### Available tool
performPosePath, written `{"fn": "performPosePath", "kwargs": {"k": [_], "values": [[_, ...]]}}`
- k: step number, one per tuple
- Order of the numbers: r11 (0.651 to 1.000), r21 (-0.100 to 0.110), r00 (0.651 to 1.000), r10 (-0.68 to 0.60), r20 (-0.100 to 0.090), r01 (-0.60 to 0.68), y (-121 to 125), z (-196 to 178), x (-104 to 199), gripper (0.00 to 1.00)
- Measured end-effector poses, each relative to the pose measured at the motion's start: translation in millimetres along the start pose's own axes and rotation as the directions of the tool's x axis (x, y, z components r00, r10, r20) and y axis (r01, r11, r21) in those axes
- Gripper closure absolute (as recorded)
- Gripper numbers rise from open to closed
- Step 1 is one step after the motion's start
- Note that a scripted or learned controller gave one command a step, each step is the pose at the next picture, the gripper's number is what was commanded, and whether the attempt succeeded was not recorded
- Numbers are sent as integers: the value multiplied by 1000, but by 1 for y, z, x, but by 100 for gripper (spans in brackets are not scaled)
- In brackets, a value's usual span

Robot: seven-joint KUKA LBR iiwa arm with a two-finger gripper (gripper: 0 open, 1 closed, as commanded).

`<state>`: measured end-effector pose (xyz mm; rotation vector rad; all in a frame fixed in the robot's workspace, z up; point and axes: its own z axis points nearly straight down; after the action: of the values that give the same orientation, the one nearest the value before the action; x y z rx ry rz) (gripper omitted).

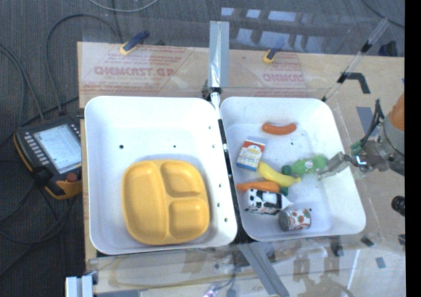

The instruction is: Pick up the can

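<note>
The can lies on its side in the right bin, down toward that bin's 6 o'clock edge, with a red-and-white label and a grey end facing 9 o'clock. Just beside it at 10 o'clock sits a black-and-white cow toy, and above that, touching or nearly so, an orange carrot. A yellow banana lies at a slant toward the bin's middle, its 3 o'clock end meeting a green toy. A small white and orange carton stands at the banana's 10 o'clock, and an orange-red sausage lies well apart near the bin's 12 o'clock wall.

The gripper reaches in from 3 o'clock, just over the right bin's 3 o'clock rim, its tip close beside the green toy and well apart from the can, which is at the gripper's 7 o'clock. Whether its tip is spread or closed cannot be told from this view, and nothing shows gripped in it.

The left bin holds a yellow divided tray toward its 6 o'clock side. A handheld control pendant rests on the floor at the left bin's 9 o'clock.
</note>
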<state>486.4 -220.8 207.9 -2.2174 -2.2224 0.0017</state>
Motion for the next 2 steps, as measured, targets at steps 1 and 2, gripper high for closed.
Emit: {"fn": "performPosePath", "kwargs": {"k": [1,2], "values": [[992,-5,991,130,-9,-130,43,111,9,0],[987,-22,987,160,7,-160,3,116,43,0]]}}
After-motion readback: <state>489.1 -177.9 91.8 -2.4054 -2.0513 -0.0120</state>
